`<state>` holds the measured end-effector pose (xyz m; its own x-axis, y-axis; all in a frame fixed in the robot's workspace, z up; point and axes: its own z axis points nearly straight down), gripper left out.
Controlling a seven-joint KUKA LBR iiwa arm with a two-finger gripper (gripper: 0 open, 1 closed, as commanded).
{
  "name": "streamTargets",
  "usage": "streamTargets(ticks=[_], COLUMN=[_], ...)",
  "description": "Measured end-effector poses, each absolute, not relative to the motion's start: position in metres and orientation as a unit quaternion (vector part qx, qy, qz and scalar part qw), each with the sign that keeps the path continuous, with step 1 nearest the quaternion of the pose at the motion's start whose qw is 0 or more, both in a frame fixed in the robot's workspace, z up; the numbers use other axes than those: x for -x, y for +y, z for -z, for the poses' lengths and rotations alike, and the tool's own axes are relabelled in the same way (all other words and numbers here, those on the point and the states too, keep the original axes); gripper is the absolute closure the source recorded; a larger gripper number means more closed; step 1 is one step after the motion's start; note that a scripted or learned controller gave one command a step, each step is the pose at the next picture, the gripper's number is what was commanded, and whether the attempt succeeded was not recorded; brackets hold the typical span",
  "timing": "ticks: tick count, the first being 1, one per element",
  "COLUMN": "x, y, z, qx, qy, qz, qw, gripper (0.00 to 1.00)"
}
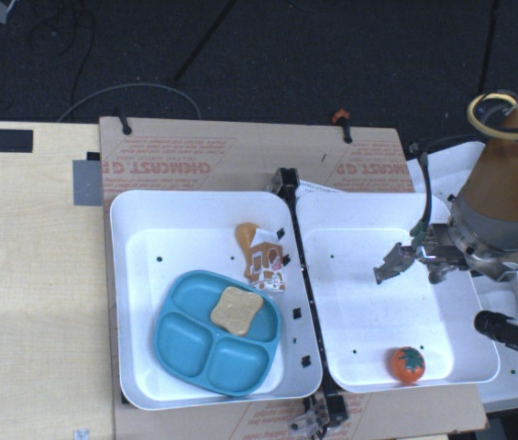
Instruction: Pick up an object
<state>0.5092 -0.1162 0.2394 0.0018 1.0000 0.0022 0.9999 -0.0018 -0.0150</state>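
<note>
A: Surface layout?
B: A pale wooden tabletop (29, 264) carries two white bins. The left bin (135, 236) contains a blue divided plate (194, 346) with a slice of bread (236, 311) on it, near a small packet (266, 267).
A: Right bin (359, 356)?
B: A tomato (407, 364) lies near its front edge. The gripper (396, 266) hangs above the bin floor, well apart from the tomato, fingers spread and pinching nothing.

Two bins sit side by side on the surface (29, 273). In the left bin (135, 246), a divided plate (185, 342) lies toward six o'clock with a bread slice (236, 311) on it; a packet (266, 268) rests at the plate's one o'clock. In the right bin (350, 273), a ball (406, 364) lies at five o'clock, and the hand (396, 266) hangs above the centre.
</note>
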Motion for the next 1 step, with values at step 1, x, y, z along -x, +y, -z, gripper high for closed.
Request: streamTargets(ticks=[1], x=[-0.5115], y=[-0.1164], z=[-0.246], qx=[0.707], qy=[-0.707], qz=[-0.0005], qw=[0.001], gripper=[0.0])
